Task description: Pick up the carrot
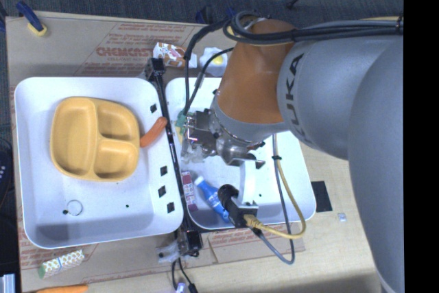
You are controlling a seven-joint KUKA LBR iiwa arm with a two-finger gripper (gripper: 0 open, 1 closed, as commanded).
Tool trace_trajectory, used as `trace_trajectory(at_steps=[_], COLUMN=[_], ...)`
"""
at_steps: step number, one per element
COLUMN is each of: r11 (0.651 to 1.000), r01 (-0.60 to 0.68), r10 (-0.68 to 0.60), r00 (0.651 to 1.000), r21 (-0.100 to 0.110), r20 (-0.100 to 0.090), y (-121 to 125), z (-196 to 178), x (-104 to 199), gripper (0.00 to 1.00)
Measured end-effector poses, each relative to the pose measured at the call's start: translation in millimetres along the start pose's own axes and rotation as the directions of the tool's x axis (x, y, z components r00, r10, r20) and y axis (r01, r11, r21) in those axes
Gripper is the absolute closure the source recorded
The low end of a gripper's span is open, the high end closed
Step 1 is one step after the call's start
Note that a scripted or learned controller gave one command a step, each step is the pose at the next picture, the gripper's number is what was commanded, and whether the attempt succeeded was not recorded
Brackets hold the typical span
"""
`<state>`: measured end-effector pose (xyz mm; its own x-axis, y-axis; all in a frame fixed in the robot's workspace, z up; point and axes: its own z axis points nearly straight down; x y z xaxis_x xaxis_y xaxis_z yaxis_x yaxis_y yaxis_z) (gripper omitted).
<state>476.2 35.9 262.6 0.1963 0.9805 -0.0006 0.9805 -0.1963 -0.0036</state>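
We see the carrot point(153, 132) lying in the left bin point(27, 147) by its right wall, beside the yellow plate point(92, 137), its long axis slanting up-right, just left of our gripper point(195, 137), whose state we cannot tell.

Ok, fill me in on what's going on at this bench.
The grey and orange arm reaches in from the right and hangs over the right bin, its wrist hardware low near the divider. The carrot lies in the left bin, next to the yellow divided plate, with nothing gripping it. A blue item sits in the right bin below the arm. The pick has not happened yet.
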Motion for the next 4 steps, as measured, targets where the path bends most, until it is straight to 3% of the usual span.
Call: trace_trajectory(at_steps=[1,2,3,4], r11=[0.991,0.995,0.99,0.902], r01=[0.136,0.099,0.142,0.432], r10=[-0.136,-0.099,-0.142,-0.432], r00=[0.991,0.995,0.99,0.902], r21=[0.0,0.003,0.001,-0.002], r20=[0.0,0.0,0.0,0.001], y=[14,-6,18,32], z=[-5,72,71,-4], x=[-70,45,-22,-54], gripper=[1.0,1.0,1.0,1.0])
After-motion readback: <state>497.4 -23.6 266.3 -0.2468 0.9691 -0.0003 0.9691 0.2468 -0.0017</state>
